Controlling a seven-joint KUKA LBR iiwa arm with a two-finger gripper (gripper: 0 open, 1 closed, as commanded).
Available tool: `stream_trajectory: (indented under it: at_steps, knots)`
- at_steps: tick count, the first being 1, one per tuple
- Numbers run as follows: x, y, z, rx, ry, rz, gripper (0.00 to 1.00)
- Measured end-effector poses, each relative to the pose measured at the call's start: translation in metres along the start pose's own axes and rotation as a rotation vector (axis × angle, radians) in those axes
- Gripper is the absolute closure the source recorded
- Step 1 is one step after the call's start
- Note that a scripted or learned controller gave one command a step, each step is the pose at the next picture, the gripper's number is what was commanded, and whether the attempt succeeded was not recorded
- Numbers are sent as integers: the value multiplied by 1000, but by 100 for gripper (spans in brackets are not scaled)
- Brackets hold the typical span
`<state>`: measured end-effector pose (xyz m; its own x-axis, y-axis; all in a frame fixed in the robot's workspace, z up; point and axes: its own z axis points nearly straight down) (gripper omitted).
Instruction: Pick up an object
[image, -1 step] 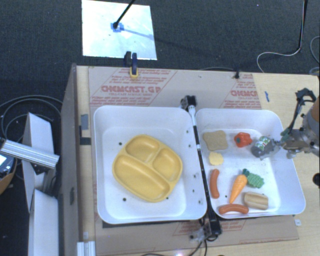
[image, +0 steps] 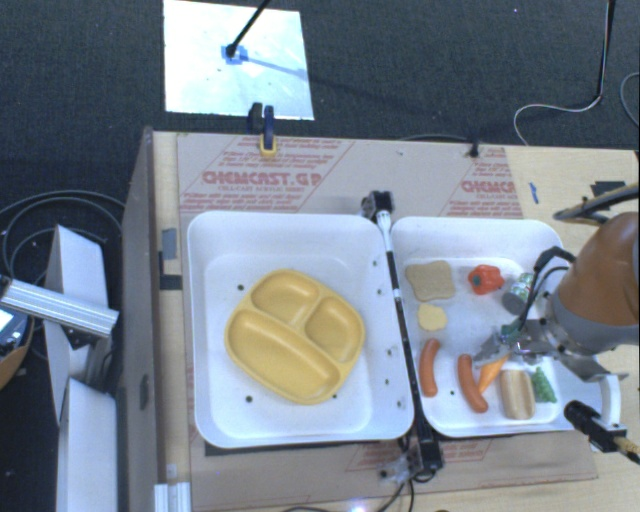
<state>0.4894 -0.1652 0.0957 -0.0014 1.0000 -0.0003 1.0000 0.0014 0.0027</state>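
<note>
The left bin (image: 300, 320) sits well to the left of the jaws and holds a yellow divided plate (image: 295, 335), lying flat near the bin's middle with its three compartments facing up. A dark clip bar (image: 398, 300) runs along the seam where the two bins meet.

The right bin (image: 470, 235) holds the play food. Farthest from the jaws, up and to their left, lies a tan bread slice (image: 431, 280), and just below it a small pale round piece (image: 432, 318). Below that, left of the jaws, a red sausage (image: 429, 366) lies roughly upright in the view. A second red sausage (image: 472, 383) lies closer, just below and left of the jaws, slanting. A red tomato-like piece (image: 486, 279) lies above the jaws, apart from them.

The gripper (image: 503, 347) hangs low over the right part of this bin, reaching in from the right under the arm's orange band (image: 605, 280). An orange carrot (image: 490, 373) lies directly below the jaws, its upper end touching or nearly touching the fingertips; whether the jaws are spread or pressed together I cannot tell, and nothing shows clearly between them. A tan bun (image: 517, 393) lies just below and right of the jaws, with a green piece (image: 543, 385) beside it on the right.
</note>
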Motion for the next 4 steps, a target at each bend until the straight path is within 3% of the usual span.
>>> stream_trajectory:
  at_steps: [1, 2, 3, 4]
  knots:
    - [-6, 102, 11, 0, 0, -2, 0]
    - [28, 145, 11, 0, 1, -4, 0]
    - [8, 180, 11, -1, -1, -4, 0]
    - [8, 181, 0, -4, -3, -9, 100]
